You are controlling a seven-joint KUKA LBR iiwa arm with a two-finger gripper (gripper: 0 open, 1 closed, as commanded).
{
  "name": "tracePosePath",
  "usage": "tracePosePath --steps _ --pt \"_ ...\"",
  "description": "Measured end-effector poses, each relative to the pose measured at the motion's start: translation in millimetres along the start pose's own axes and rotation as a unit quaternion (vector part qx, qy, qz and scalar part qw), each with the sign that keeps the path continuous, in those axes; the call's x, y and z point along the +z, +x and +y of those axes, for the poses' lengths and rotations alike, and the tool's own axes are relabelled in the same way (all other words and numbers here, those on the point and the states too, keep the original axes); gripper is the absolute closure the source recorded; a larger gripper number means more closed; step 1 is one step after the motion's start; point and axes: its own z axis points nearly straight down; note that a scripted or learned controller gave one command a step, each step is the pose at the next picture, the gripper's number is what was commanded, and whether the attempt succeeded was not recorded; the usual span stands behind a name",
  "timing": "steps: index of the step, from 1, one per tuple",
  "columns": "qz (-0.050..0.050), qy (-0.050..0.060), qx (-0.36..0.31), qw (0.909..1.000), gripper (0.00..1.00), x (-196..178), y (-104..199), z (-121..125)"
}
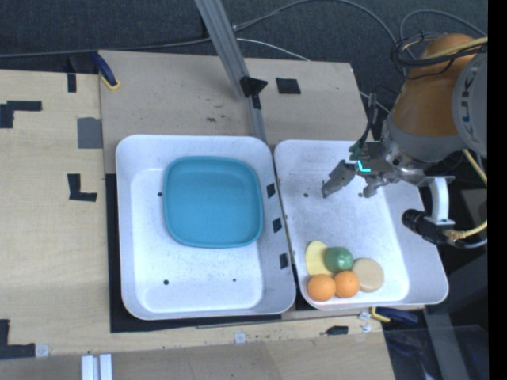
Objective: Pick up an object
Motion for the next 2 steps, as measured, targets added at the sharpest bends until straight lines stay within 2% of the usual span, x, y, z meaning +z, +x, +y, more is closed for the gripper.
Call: tracePosePath --steps 1,2 --pt "0.000 0.000 0.000 1.0000 0.00 0 0 0" --pt "0.000 0.002 0.000 1.0000 0.00 43 1 -4"
